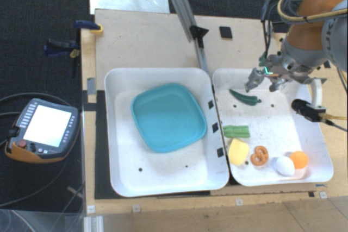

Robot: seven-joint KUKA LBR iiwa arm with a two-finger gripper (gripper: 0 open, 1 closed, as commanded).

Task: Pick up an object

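My gripper (265, 83) hangs over the far part of the right bin (307, 133), its two fingers spread open with nothing between them. A dark green chili pepper (245, 98) lies just below and left of the fingertips, apart from them. Nearer the front of the same bin lie a green striped block (236, 131), a yellow lemon-like piece (238, 151), a brown pretzel (260, 156), a white egg (284, 165) and an orange ball (299, 160).
The left bin (119, 133) holds a teal square plate (168, 117). A slanted metal pole (182, 2) rises behind the bins. A teach pendant (41, 129) lies off the bench at left. Blue clamps (73, 43) grip the board's left edge.
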